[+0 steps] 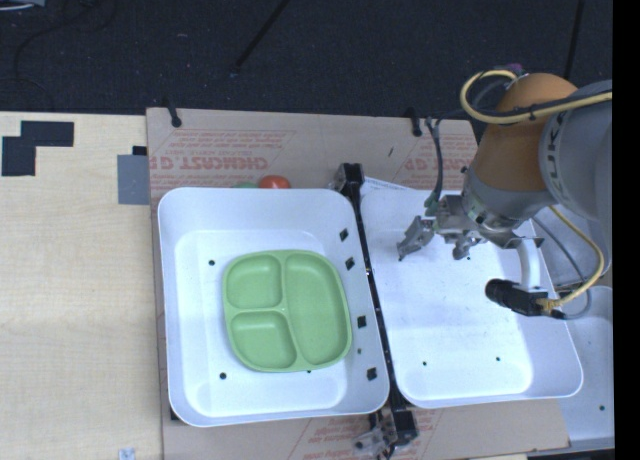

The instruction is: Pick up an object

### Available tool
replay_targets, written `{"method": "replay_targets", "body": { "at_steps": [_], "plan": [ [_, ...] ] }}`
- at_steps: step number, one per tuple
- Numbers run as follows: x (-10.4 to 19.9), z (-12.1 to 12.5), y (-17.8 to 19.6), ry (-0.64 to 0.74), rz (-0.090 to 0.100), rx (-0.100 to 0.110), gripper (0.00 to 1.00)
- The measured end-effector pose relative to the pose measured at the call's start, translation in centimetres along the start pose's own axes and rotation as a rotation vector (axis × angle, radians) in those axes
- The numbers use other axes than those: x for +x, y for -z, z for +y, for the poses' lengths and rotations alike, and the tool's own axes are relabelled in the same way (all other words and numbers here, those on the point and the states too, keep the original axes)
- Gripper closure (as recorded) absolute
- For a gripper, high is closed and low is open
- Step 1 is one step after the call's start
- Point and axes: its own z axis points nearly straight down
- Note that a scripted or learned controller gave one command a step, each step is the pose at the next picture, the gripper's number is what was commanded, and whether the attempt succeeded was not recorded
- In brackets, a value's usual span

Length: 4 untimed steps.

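Dark carpet with loose cables fills the far part of the scene, and nearer lies a pale wooden bench (70,288) with a sheet of brown cardboard (300,148) on it, printed with red lettering. Two shallow white bins sit on the cardboard side by side. At the far edge of the left bin (190,348), just outside its rim, a small red and green object (270,183) peeks up; what it is cannot be told. Inside the left bin, a green divided plate (287,310) with three compartments lies flat near the middle, nothing touching it. A black bar with clips runs between the two bins. Over the far part of the right bin (470,368) hangs the gripper (437,239), at the end of the grey arm (570,163) with its orange band, which reaches in from the right. The claw's fingers look spread apart, and nothing shows between them. It is well apart from the plate.
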Motion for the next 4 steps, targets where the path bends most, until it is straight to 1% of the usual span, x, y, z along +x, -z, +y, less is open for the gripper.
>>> {"method": "replay_targets", "body": {
  "at_steps": [1, 2, 3, 4],
  "plan": [
    [-0.1, 0.1, 1.3, -0.003, 0.0, -0.002, 1.0],
    [-0.2, -0.5, 5.7, -0.005, -0.001, -0.009, 1.0],
    [-0.4, -0.5, 7.2, -0.005, -0.001, -0.007, 1.0],
    [4.7, -1.7, 8.1, 0.004, 0.001, -0.004, 1.0]
  ]
}}
